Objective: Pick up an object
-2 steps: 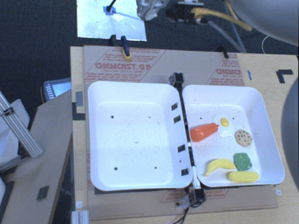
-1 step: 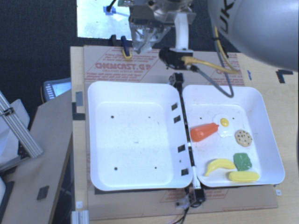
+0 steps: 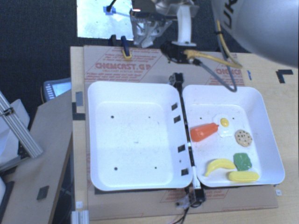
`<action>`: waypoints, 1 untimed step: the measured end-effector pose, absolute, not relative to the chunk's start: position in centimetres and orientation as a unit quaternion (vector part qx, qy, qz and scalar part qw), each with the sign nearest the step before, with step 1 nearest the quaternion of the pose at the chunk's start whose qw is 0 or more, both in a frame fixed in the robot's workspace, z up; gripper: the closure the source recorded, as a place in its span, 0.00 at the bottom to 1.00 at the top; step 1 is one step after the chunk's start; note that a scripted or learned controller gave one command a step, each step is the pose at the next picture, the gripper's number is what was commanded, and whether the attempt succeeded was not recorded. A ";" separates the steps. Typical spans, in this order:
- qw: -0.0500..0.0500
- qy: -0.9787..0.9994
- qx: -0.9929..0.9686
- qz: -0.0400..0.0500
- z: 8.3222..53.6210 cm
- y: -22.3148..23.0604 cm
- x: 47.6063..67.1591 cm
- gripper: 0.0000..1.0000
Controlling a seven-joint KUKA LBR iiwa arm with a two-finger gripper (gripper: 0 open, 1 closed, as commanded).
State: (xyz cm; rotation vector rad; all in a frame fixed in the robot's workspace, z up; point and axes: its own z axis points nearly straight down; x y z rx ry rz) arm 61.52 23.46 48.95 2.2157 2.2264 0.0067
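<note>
Gripper (image 3: pixel 148 31) high beyond the bins, cut off by top edge; finger state impossible to tell. Carrot (image 3: pixel 204 132), banana (image 3: pixel 219 165) lying in right bin (image 3: pixel 261 106).

Above the right bin (image 3: pixel 268 120), the glossy grey arm (image 3: pixel 261 17) bears black lettering and trails a yellow cable (image 3: pixel 212 57).

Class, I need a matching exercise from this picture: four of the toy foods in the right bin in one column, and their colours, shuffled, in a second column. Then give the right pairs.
Things:
1. carrot
2. cookie
3. banana
4. fried egg

Colours:
A. white with a yellow centre
B. yellow
C. orange-red
D. tan with dark specks

Pairs: 1-C, 2-D, 3-B, 4-A
</note>
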 end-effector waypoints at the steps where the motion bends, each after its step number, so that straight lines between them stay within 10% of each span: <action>1: 0.000 0.709 0.705 0.003 50.1 23.5 61.5 1.00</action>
